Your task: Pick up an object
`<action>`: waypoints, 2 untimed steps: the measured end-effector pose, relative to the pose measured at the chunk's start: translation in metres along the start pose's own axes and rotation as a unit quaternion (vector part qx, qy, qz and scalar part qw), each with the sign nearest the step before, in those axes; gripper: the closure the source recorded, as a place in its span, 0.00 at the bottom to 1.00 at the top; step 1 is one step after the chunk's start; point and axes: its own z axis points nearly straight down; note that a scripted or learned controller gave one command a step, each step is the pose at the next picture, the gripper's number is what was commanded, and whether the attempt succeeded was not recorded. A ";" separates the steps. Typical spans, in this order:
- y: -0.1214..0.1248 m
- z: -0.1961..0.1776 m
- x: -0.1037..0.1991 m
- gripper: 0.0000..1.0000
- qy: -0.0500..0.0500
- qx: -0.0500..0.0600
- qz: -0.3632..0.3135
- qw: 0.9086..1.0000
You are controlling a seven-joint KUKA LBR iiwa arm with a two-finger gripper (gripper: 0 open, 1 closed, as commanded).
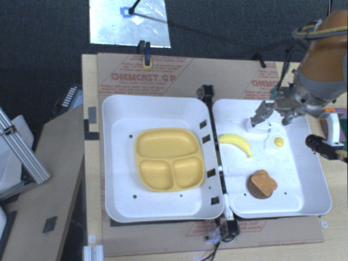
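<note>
We see the gripper (275, 115) hovering over the right bin's (312, 200) far edge, fingers spread wide and holding nothing. In that bin lie a banana (236, 143), a small yellow piece (278, 142) and a brown pastry (262, 184) toward its near edge.

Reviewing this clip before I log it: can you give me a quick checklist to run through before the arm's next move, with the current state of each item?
1. Tool over the right bin: ok.
2. Tool free of any object: ok, nothing between its fingers.
3. Finger state open or shut: open.
4. Targets in reach in the right bin: ok, banana, small yellow piece and brown bread-like item lie apart.
5. Tool centred over a target: not ok, it sits above and between the banana and the yellow piece.
6. Yellow divided tray in the left bin: ok, away from the arm.
</note>
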 end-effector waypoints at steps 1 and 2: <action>0.002 -0.006 0.000 0.00 -0.001 -0.006 -0.001 1.000; 0.006 0.035 -0.002 0.00 0.000 -0.005 0.000 1.000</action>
